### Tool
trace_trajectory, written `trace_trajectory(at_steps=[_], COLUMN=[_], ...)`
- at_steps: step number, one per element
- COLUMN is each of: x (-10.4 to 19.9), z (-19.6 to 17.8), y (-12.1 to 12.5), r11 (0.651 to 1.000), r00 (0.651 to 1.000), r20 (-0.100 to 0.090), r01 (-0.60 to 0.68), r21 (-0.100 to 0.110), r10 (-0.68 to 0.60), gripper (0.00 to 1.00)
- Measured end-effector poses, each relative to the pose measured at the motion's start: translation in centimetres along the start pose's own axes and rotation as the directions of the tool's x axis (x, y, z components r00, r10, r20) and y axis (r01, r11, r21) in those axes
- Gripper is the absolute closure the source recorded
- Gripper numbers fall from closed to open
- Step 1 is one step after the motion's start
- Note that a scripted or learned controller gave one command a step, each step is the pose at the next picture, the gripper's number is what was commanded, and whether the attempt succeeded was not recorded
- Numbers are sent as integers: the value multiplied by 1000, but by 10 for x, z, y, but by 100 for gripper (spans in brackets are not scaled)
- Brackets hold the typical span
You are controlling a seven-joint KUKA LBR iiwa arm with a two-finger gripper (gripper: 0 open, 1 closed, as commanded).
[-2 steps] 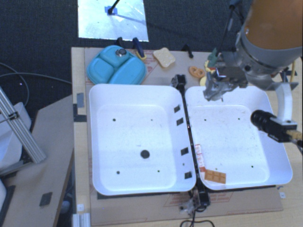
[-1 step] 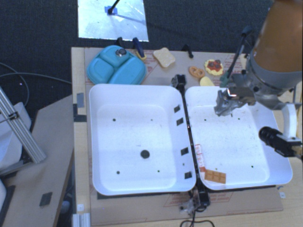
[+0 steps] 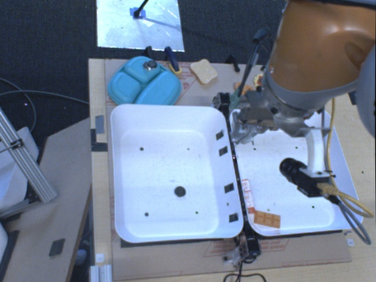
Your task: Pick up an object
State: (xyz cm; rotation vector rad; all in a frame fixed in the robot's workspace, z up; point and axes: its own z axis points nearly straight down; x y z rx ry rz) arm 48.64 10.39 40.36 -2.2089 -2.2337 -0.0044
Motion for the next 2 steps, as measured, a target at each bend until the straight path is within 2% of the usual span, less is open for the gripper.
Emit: trace_trajectory(at_steps=[1,2], x=[-85,-49], z=[-20,-8], y=[0,17], r11=[1000,1000], r00=[1000,1000], r20=[4,1], r01=[-18,-5], r21=[-5,-1], r10=[18,5], gripper=[100,100])
